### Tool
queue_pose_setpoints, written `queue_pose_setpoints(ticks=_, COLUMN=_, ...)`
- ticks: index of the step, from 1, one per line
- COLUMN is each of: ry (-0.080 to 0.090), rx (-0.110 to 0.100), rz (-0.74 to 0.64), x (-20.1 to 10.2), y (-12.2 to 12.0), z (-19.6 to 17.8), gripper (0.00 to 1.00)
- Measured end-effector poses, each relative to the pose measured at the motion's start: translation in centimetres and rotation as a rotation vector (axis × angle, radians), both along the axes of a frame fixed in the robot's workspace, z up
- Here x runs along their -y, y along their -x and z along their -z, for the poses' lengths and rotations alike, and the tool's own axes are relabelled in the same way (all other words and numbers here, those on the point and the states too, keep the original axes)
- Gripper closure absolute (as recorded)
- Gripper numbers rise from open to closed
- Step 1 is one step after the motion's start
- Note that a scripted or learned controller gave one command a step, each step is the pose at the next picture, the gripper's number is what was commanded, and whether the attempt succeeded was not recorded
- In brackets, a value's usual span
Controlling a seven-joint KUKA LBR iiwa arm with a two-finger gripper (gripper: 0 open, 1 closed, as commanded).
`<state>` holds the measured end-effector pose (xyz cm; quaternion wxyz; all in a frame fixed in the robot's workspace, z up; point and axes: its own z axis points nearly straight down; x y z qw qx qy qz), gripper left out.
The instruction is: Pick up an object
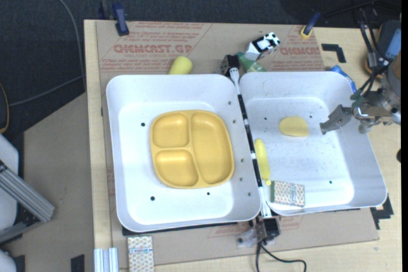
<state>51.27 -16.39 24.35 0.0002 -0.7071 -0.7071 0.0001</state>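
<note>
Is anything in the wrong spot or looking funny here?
A few things sit outside the bins. A small yellow object lies on the board behind the left bin, and a black-and-white toy rests behind the right bin. A yellow stick lies along the edge where the bins meet. Nothing looks spilled or broken.

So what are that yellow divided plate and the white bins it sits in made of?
The yellow divided plate looks like moulded plastic: one even colour, rounded compartment walls, a soft satin sheen. The left bin and right bin look like thin formed white plastic, smooth and matte, with rounded corners; the right one's floor shows dark specks. That is judged by look only.
</note>
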Motion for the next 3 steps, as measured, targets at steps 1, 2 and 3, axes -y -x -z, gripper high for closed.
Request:
queue_pose_setpoints(ticks=1, ry=0.000, rx=0.002, rz=-0.001, x=-2.1, y=-6.3, z=15.9, gripper=0.00)
queue_pose_setpoints(ticks=2, ry=0.000, rx=0.002, rz=-0.001, x=-4.0, y=-11.9, z=15.9, gripper=0.00)
queue_pose_setpoints(ticks=3, ry=0.000, rx=-0.002, rz=0.001, x=-3.2, y=-9.2, z=15.9, gripper=0.00)
